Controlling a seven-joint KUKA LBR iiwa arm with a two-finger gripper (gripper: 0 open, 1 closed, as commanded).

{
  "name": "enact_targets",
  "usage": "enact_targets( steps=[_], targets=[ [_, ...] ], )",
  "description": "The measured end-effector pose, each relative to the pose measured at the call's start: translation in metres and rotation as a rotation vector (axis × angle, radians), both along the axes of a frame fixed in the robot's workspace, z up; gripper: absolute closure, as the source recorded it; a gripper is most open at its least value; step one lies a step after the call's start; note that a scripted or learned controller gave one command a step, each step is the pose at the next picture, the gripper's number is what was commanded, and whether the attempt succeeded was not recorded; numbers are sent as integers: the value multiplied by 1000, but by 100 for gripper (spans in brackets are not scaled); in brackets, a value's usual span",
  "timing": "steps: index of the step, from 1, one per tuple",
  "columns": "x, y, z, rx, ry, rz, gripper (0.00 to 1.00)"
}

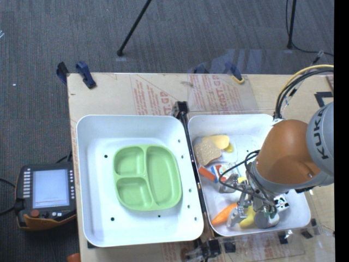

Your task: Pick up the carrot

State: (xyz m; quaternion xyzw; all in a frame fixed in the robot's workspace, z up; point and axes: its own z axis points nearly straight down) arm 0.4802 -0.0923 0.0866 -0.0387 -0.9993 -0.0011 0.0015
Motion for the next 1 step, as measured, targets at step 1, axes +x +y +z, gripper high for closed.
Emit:
enact_targets(
  steps=[1],
  targets=[
    [1,2,9,1,0,6,100]
  ],
)
